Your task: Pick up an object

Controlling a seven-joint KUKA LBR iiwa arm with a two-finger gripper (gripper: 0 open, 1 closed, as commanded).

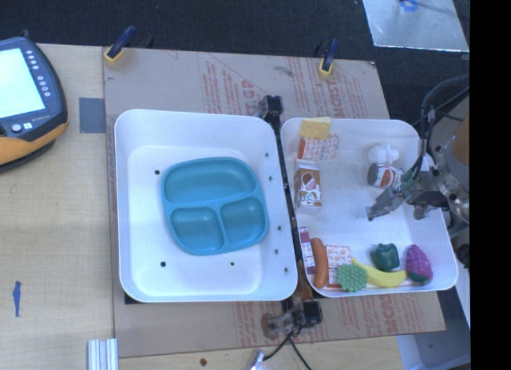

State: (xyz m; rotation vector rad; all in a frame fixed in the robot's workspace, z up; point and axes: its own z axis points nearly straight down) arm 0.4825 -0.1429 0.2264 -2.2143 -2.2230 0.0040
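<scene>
The grey two-finger end effector (389,202) hangs low over the right shallow white plastic bin (351,200), near its right wall. Its fingers stand somewhat apart, and nothing shows between them, though the view here is dim, so this is perhaps not exact.

Just above the end effector, almost touching it, lies a small white and brown toy bottle (385,167). Below it, near the front wall, are a dark green toy pepper (386,256), a purple toy grape bunch (418,264), a yellow toy banana (382,277) and a light green round toy vegetable (351,276). To the left of these lies an orange toy sausage (319,260). Well to the left of the end effector lie a brown snack packet (308,188) and, farther back, a yellow block (315,128).

Across the divider, the left white bin (136,200) holds a blue plastic plate with three compartments (214,204).
</scene>
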